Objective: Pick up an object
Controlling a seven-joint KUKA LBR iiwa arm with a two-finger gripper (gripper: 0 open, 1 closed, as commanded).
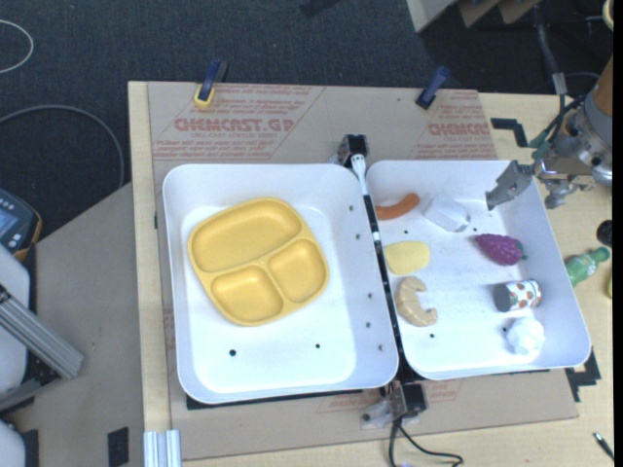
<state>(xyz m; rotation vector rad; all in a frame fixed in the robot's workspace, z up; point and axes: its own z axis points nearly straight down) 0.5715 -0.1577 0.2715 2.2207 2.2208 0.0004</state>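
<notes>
Dark carpet surrounds my tabletop [292, 115], whose brown board carries two shallow white bins side by side. On the left bin [185, 290] lies a yellow divided tray [258, 259], turned at a slant. My gripper [531, 185] hangs over the far right corner of the right bin [458, 358], its two fingers spread apart with nothing between them; one grey fingertip [502, 191] points down and left toward a small white packet [449, 213]. An orange sausage [397, 206] lies near the shared rim, its long axis running left to right with the right end raised slightly toward the far side. Just nearer sits a yellow oval piece [406, 256], long axis also left to right, and below it a tan croissant [417, 301], curved, running near to far. A purple grape bunch [499, 248] points its narrow end left. A small can [515, 296] lies on its side, and a white ball [526, 336] sits nearest the front.
</notes>
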